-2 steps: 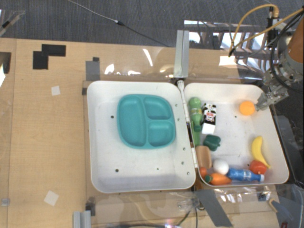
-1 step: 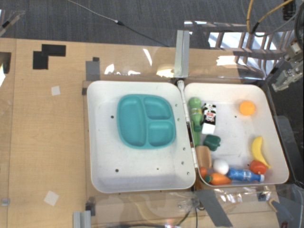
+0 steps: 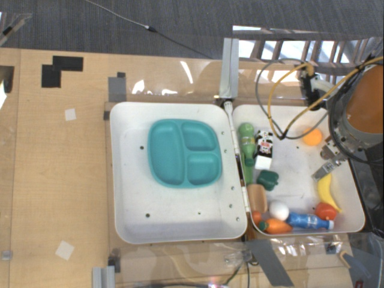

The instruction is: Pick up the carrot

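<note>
The carrot (image 3: 276, 225) is a small orange piece with a green tip. It lies at the front edge of the right bin (image 3: 294, 161), just below a white egg (image 3: 278, 210) and left of a blue bottle (image 3: 309, 222). My arm (image 3: 363, 110), with its orange band, hangs over the bin's right side. The gripper (image 3: 327, 164) shows as grey metal parts above a yellow banana (image 3: 326, 191), well to the right of and behind the carrot. Nothing is seen held.
The right bin also holds a green cucumber (image 3: 245, 138), a black-and-white toy (image 3: 264, 144), a dark green piece (image 3: 267, 177), a tan bread piece (image 3: 257, 195), an orange ball (image 3: 312, 138) and a red item (image 3: 326, 211). A teal divided plate (image 3: 183, 153) lies in the left bin (image 3: 132, 179).
</note>
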`<state>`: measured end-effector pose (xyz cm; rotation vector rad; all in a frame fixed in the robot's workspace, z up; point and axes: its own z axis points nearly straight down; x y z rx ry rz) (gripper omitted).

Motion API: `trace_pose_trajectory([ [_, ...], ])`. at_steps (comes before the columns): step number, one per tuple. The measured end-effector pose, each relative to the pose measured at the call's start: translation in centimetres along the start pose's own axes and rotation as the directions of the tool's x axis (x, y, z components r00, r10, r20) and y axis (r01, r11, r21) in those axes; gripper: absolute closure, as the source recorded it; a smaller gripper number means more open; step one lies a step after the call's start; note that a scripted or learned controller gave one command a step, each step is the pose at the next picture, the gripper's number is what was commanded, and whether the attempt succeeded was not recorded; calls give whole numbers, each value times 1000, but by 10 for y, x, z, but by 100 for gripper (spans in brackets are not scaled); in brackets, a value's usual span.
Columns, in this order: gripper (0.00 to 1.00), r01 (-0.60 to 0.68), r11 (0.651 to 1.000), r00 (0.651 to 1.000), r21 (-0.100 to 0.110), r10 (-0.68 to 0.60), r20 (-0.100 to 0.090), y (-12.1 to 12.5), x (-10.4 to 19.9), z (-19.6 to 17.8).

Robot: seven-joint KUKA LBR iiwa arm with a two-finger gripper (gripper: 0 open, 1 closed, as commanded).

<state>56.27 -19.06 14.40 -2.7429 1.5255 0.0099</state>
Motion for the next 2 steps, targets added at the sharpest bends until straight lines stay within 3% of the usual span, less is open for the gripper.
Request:
trace_pose_trajectory([
  [1, 100, -267, 964, 964, 6, 267, -4, -43, -37, -3],
  [2, 100, -72, 997, 997, 15, 72, -21, 13, -16, -210],
])
